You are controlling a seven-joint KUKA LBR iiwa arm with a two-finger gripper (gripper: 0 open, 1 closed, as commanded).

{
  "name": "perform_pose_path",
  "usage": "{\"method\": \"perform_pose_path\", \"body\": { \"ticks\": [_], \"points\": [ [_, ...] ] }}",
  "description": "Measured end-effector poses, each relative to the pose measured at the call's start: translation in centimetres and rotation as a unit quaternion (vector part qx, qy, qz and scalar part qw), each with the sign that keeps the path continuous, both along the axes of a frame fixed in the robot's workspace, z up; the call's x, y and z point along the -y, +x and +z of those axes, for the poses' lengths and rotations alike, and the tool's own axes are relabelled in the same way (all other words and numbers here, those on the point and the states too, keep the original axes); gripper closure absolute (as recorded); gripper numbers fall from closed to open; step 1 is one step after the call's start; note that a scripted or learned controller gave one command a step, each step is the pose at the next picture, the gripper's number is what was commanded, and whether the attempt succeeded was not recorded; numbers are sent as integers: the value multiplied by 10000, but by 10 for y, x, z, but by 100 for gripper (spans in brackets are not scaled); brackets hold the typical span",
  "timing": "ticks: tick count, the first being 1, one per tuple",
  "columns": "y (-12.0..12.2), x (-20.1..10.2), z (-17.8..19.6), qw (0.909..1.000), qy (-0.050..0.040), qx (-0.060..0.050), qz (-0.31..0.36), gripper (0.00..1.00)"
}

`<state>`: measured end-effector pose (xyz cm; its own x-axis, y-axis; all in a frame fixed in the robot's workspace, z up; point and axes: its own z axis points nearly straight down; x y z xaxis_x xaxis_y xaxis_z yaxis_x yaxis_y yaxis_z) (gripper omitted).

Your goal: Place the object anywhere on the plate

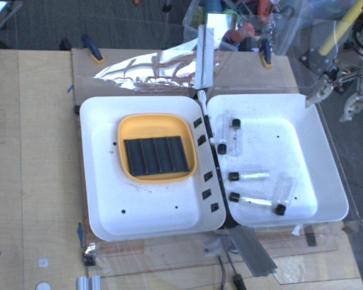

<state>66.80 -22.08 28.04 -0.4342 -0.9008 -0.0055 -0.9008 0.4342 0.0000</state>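
1. Vials, clear with black caps, are the loose things to choose from, and all lie in the right bin (327,198). The nearest vial (282,193) lies tilted by the near wall with its cap towards the camera.
2. Just left of it lies a second vial (252,200), and a little farther back a third vial (251,176). Both lie on their sides with their caps towards the divider.
3. Farther back, an upright pair of vials (235,136) sits close to the divider between the bins.
4. In the left bin (103,213) the yellow plate (126,128) already carries a black ridged block (156,154) over most of its floor. Only the rim and a narrow margin are bare.
5. Beyond the right bin's far right corner hangs grey metal hardware (339,89), which I take to be the arm's working end. Whether the jaws are apart or together cannot be told, and nothing is visibly carried.
6. Judged from this, the pick is not yet begun.
7. The next move calls for coming down over one vial, preferably one lying apart from its neighbours. The jaws should close across its narrow body, because a round vial may roll. It then has to be lifted over the divider to the plate.
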Motion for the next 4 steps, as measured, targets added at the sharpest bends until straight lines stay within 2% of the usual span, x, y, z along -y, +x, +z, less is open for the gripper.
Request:
{"method": "perform_pose_path", "body": {
  "ticks": [1, 2, 3, 4],
  "points": [
    [0, 0, 14, 9935, -11, 35, 1140, 0],
    [0, 0, 30, 9660, -15, 38, 2584, 0],
    [0, -3, 32, 9291, -16, 36, 3699, 0],
    [0, -10, 26, 8543, -4, 19, 5198, 0]
  ]
}}
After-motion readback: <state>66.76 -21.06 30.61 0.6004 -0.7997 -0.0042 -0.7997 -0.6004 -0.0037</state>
